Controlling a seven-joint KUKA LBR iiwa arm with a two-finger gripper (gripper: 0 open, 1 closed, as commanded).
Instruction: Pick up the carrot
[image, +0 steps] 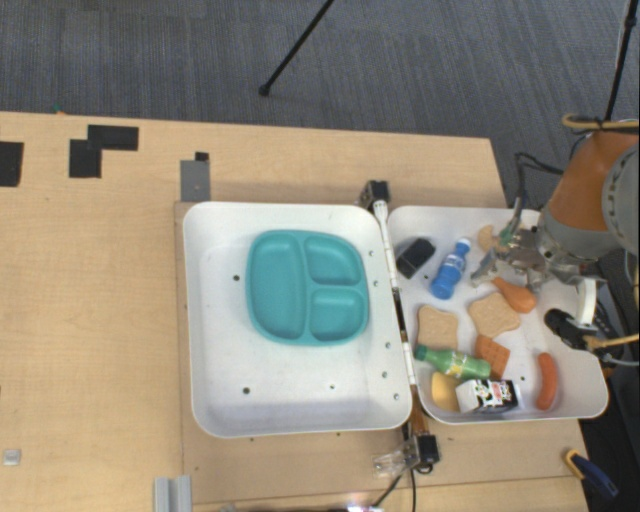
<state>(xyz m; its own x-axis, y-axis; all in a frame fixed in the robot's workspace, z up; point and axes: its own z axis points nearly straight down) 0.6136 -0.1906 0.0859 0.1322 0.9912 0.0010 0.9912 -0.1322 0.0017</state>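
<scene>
- one carrot (516, 296), short and orange, lies in the right bin (590, 405) toward its upper right, just beside a slice of toast (493, 316) that sits to its lower left.
- just above the carrot hangs the gripper (517, 262), a cluster of grey metal at the end of the arm (592, 195); it is too tangled in this view to say how far its fingers are parted, and nothing is visibly between them.
- judging by this, the step in hand looks like the approach: the gripper is near the carrot and the grasp is not yet made.
- the next move likely calls for lining up across the carrot's narrow width and coming down without catching the toast.
- other items share the right bin: a blue bottle (450, 269), a black block (414, 256), a second toast slice (437, 328), a green bottle (453, 361), a red sausage (546, 380) and a small white carton (487, 395).
- the left bin (215, 400) touches the right one along a shared edge and holds a teal divided plate (306, 287).
- both bins rest on a pale wooden bench (90, 330); beyond it lies grey carpet (150, 50).
</scene>
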